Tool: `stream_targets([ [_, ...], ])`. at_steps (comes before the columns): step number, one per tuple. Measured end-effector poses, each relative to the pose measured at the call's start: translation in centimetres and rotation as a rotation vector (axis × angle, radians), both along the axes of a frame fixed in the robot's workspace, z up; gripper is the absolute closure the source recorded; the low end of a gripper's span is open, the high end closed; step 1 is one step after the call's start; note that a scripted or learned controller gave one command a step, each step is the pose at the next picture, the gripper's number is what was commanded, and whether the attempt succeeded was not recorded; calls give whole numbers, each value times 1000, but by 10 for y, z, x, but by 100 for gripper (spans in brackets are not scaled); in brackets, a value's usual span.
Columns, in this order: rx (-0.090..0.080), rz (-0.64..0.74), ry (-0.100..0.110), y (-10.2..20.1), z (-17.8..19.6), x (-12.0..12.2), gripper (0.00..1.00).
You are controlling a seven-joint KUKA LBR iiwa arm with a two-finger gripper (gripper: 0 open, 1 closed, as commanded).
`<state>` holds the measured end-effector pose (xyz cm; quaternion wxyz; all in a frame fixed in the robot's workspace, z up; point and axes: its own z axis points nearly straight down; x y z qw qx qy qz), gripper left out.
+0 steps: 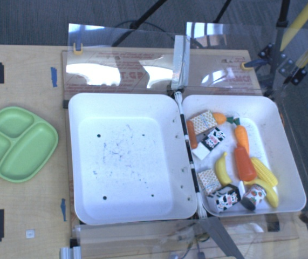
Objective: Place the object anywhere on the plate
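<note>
Green plate [18,143] apart from bins; toys [234,161] crowd right bin [283,144].

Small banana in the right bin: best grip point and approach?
Take the small banana across its middle, coming straight down from above. It lies flat and roughly lengthwise up the bin, and its narrow width suits a two-finger claw closing left-right. The red pepper sits close on its right and a waffle-patterned block near its lower end, so mid-body probably gives the most finger room.
</note>
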<state>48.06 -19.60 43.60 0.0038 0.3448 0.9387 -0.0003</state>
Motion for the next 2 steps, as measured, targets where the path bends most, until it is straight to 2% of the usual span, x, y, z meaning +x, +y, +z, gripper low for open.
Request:
stream_targets([
  [1,-3,0,-8,0,12,2,100],
  [2,3,-118,3,-3,-80,31,100],
])
